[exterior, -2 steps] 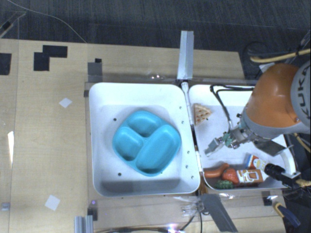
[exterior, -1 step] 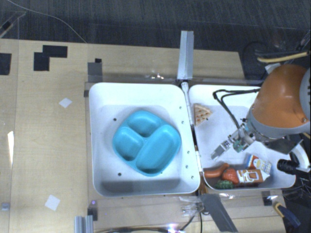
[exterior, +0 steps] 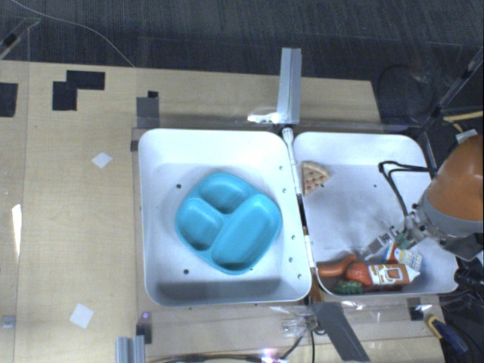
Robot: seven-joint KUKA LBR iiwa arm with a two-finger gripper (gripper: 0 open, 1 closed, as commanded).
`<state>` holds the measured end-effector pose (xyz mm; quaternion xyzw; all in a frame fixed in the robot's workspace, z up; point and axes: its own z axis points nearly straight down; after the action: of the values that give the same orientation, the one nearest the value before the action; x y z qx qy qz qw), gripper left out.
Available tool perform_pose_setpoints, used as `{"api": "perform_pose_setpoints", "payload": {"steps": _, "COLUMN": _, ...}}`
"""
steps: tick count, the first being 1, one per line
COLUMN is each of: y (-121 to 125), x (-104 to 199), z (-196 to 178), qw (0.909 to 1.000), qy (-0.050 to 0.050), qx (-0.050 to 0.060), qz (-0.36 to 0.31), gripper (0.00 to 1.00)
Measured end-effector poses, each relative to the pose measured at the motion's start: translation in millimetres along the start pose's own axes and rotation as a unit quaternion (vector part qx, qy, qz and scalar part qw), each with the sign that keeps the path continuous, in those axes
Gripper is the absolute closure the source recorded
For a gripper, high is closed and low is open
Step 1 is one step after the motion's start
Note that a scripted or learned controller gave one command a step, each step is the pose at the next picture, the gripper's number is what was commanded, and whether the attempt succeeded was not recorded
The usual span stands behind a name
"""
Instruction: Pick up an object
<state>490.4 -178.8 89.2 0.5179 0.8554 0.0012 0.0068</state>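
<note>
Hovering at the right bin's (exterior: 355, 203) near edge, the gripper (exterior: 395, 242) sits just above an orange carton (exterior: 389, 275); its grip state cannot be told. Beside the carton lies a carrot-like toy (exterior: 338, 266), so a descent risks glancing off both or jamming against the bin wall.

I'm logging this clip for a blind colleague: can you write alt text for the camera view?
The gripper hangs low over the right bin, just above a small carton and a carrot by its near wall, with a waffle slice in the far corner. The left bin holds a blue divided plate.
</note>
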Motion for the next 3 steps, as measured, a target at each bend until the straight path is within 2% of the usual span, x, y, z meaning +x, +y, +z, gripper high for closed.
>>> {"api": "perform_pose_setpoints", "payload": {"steps": 1, "y": 43, "x": 67, "z": -1, "qw": 0.9927, "qy": -0.001, "qx": -0.003, "qz": -0.121, "gripper": 0.00}}
{"api": "perform_pose_setpoints", "payload": {"steps": 2, "y": 46, "x": 66, "z": -14, "qw": 0.9928, "qy": -0.004, "qx": -0.007, "qz": -0.120, "gripper": 1.00}}
{"api": "perform_pose_setpoints", "payload": {"steps": 3, "y": -12, "x": -26, "z": -1, "qw": 0.9970, "qy": -0.003, "qx": -0.001, "qz": -0.077, "gripper": 1.00}}
